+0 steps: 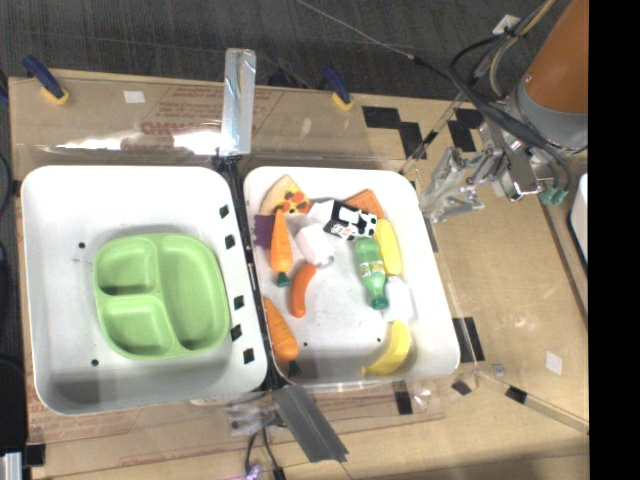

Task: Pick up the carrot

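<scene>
Carrot lies in the right bin, well left of and below the gripper poised outside it, grip state indeterminable; risk: crowding hot dog and second carrot invite a mistaken grab.

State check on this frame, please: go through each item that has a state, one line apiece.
gripper: above the bench, outside the right bin's rim, holding nothing.
upper carrot: lying in the right bin.
lower carrot: lying by the bin's left wall.
green bottle: on its side.
green plate: flat in the left bin, compartments bare.
bananas: lying by the right wall.
</scene>
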`<state>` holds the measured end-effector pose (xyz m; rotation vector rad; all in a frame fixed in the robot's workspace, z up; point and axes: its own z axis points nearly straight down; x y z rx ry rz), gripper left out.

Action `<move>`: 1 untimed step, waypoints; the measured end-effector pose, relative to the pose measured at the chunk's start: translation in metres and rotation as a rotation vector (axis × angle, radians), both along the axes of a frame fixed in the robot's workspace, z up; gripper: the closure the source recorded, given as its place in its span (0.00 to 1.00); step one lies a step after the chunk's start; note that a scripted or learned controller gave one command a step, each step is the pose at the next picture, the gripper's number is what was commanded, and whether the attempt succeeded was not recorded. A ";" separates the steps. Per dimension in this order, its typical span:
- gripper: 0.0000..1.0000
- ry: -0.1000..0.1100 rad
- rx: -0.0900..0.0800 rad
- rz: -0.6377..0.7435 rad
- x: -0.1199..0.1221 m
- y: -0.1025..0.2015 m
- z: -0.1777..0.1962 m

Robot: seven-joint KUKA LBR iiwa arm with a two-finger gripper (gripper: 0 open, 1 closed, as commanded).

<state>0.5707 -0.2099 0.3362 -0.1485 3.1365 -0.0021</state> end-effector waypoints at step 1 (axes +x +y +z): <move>1.00 -0.004 -0.002 0.178 0.060 0.000 0.056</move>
